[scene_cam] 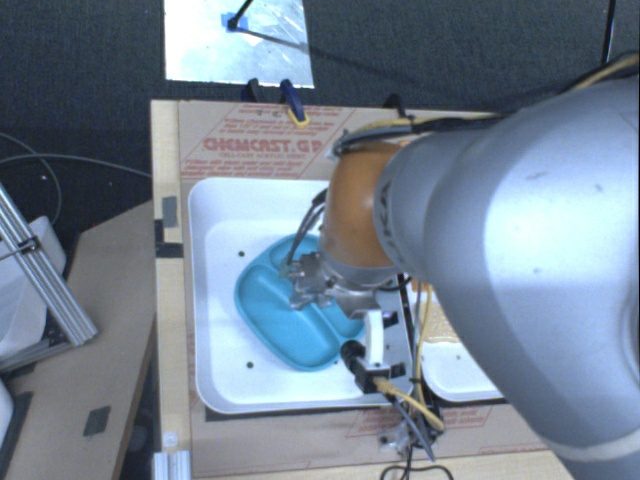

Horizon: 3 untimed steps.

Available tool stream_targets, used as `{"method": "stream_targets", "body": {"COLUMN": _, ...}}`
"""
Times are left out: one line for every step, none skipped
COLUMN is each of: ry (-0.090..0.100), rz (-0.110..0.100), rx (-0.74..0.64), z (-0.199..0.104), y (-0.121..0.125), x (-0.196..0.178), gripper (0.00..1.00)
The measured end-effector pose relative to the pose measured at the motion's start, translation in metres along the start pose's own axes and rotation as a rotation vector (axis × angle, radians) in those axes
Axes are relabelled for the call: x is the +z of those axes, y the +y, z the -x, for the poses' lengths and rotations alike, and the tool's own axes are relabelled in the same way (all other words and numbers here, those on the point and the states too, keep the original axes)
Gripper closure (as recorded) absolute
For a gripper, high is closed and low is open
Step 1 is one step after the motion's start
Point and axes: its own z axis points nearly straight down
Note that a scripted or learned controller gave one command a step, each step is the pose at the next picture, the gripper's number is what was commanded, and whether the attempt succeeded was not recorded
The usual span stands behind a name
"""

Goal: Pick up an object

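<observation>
A blue oval dish (278, 311) lies in the left white bin (215, 268), tilted across its floor. The grey arm with its orange band (355, 208) reaches in from the right and covers much of the bin. The gripper (303, 290) hangs low over the dish's right part, at or near its surface. The wrist body hides the fingertips, so their state is not visible.
The right white bin (455, 373) shows as a small corner under the arm. Cables and a yellow wire (405, 398) hang off the wrist near the bins' front edge. A cardboard sheet (260, 138) lies behind the bins. A metal frame (40, 278) stands at the left.
</observation>
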Motion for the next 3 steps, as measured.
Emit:
{"method": "stream_targets", "body": {"ry": -0.01, "rz": 0.014, "rx": 0.0, "z": -0.037, "y": 0.12, "x": -0.111, "gripper": 1.0}}
{"method": "stream_targets", "body": {"ry": -0.011, "rz": 0.016, "rx": 0.011, "z": 0.03, "y": 0.1, "x": -0.304, "gripper": 1.0}}
{"method": "stream_targets", "body": {"ry": -0.014, "rz": -0.013, "rx": 0.009, "z": 0.043, "y": 0.017, "x": -0.251, "gripper": 1.0}}
